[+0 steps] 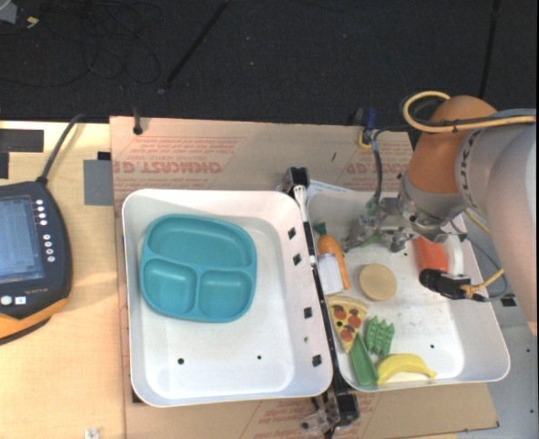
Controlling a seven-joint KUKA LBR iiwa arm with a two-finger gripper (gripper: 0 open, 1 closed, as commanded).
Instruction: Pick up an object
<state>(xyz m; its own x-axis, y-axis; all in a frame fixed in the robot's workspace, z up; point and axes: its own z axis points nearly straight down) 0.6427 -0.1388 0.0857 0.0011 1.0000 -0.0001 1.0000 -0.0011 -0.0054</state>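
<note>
Right bin [489, 359] crowded along its left edge; hand [379, 231] above, grip unreadable.

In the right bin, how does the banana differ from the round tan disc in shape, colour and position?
The banana is yellow, curved and long; the round tan disc is beige and circular. The banana lies at the near edge of the right bin, next to the green toys; the disc sits nearer the bin's middle, just below the gripper. Both lie flat on the bin floor, untouched by the gripper.
</note>
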